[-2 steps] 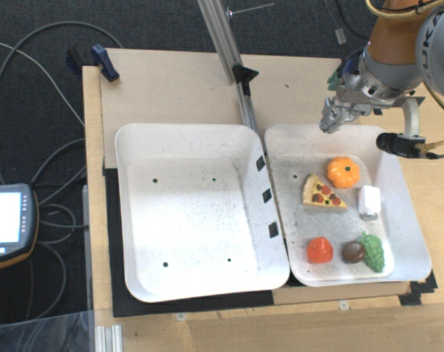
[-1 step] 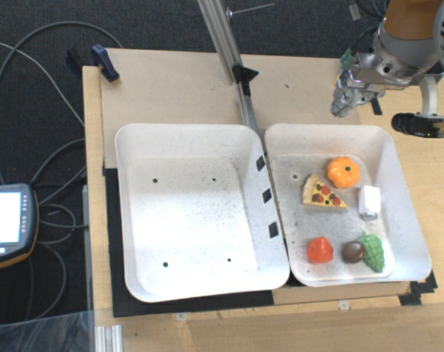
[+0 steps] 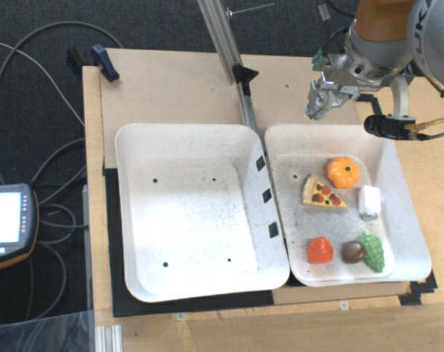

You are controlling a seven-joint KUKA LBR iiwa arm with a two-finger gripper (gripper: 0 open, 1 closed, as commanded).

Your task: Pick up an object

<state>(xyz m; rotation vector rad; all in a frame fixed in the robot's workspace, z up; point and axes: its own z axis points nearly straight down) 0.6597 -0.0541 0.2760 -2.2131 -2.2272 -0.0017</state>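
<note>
Evidently your hand, its grip impossible to tell, hung above the right bin's rim; the pumpkin and every other toy lay unpicked.

The grey arm, orange band above its wrist, reaches in from the right, its gripper pointing down and to the left, nothing between its fingers.

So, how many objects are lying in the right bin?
6: a pumpkin, a pizza slice, a white block, a tomato, a brown ball and a green vegetable beside it.
</note>
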